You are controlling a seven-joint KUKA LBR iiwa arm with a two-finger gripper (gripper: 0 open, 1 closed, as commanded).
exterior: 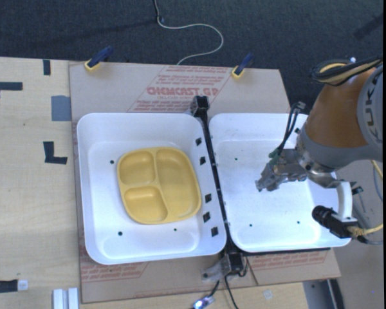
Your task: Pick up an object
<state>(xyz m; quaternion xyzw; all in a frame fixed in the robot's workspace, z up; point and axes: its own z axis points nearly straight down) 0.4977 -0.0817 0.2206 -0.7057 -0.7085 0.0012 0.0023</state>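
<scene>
While nothing is seen held, step is judged as approach, grasp not yet made. Left bin [96, 237]: yellow divided plate [159, 185] laid flat near middle, only pickable object seen. Right bin [244, 230]: gripper [270, 180] hung low over its floor, well apart from plate; open or closed state cannot be told. Next move judged: travel required across divider to left bin, descent onto plate rim, thin edge to be pinched. Beyond bins: cardboard sheet [174, 89] clamped on bench, cable [193, 28] trailed.
</scene>
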